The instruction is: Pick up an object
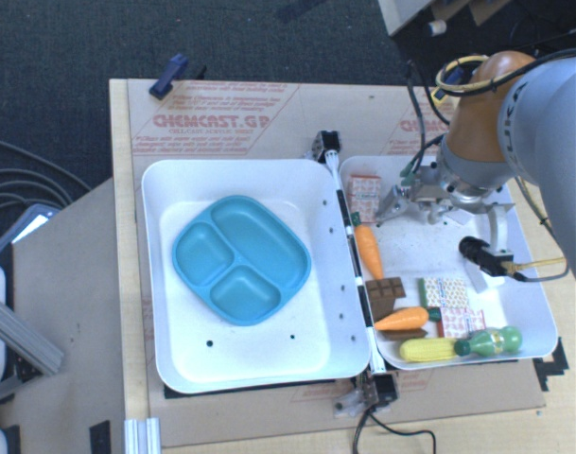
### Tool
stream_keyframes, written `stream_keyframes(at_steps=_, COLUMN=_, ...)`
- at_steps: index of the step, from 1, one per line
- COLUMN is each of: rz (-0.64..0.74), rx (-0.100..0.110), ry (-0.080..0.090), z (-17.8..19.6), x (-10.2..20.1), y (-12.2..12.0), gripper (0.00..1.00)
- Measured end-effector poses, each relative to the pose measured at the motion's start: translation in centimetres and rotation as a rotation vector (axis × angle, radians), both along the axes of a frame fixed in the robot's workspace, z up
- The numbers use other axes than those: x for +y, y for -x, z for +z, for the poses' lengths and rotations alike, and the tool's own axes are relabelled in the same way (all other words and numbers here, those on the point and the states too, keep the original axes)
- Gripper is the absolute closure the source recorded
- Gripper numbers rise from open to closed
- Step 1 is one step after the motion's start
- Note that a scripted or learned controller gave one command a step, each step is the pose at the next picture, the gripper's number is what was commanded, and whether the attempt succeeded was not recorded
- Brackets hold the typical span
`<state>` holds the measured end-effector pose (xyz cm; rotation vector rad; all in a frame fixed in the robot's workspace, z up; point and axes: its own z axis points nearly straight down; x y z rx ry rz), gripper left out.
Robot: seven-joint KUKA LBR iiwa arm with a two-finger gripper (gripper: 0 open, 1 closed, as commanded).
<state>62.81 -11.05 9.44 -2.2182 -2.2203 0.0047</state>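
Claw (422, 204): cannot tell whether wide or narrow.
Risk: it hangs over bare bin (543, 303) floor; carrot (367, 251) sits aside, so it may close on nothing.

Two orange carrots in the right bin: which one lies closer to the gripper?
The long carrot against the bin's left wall, nearer the gripper. The other carrot lies lower, beside the corn.

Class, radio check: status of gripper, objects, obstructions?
Gripper low in right bin, nothing seen held. Toys clustered at front: carrot, corn. Blue tray in left bin.

Two white bins (165, 282), one blue tray (240, 258), two carrots (368, 251).
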Motion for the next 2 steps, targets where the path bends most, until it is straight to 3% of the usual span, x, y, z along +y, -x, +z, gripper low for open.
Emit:
stream_keyframes(at_steps=1, rz=-0.001, rx=-0.006, ry=0.002, z=-1.0, x=-6.7, y=0.7, gripper=0.00)
stream_keyframes(at_steps=2, rz=-0.002, rx=-0.002, ry=-0.001, z=-1.0, x=-9.9, y=6.7, gripper=0.00)
